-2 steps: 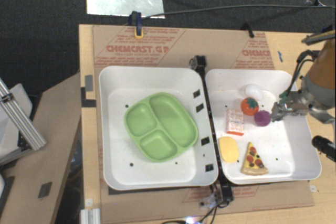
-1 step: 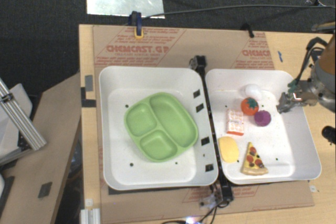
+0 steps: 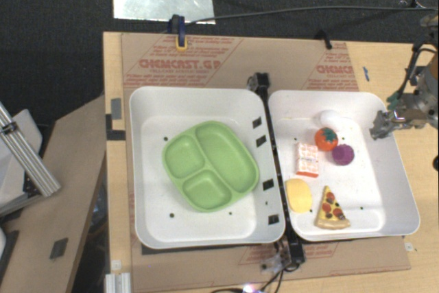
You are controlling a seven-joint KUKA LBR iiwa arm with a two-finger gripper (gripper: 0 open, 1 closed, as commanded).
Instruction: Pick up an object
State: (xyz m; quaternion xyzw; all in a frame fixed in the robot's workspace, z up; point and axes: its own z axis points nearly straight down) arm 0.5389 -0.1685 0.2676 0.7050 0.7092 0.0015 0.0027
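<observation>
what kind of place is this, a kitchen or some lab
Most likely a robot lab bench, not a kitchen: two white bins on a cardboard sheet, toy food such as a pizza slice, and a gripper at the right bin's edge.

Gripper point(image 3: 384, 125) hangs at the right bin's point(image 3: 405, 195) three o'clock rim; tomato point(image 3: 326, 138), purple ball point(image 3: 343, 154) and pizza slice point(image 3: 332, 209) lie inside; green plate point(image 3: 209, 165) left.

Bright, even overhead light; white bins point(image 3: 206, 103) glare slightly, shadows stay soft, focus mildly grainy.
</observation>
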